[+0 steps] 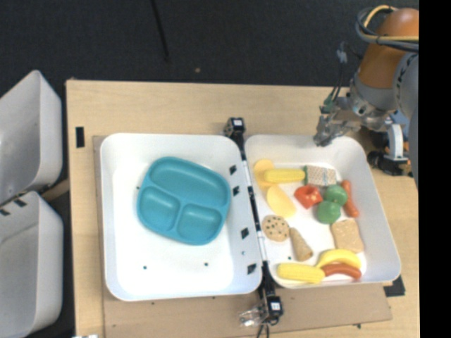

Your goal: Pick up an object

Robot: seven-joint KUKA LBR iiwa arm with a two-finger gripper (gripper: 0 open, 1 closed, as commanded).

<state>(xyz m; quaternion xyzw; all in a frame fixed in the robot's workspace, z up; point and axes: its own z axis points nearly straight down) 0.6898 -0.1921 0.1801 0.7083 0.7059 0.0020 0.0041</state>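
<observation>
Gripper at upper right bin rim; finger state cannot be told. Yellow corn judged light, rigid, slippery; best taken mid-length.

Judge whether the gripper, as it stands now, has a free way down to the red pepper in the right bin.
Probably yes. The gripper hangs over the right bin's far rim, and the red pepper lies uncovered, though crowded by the green piece and corn.
</observation>
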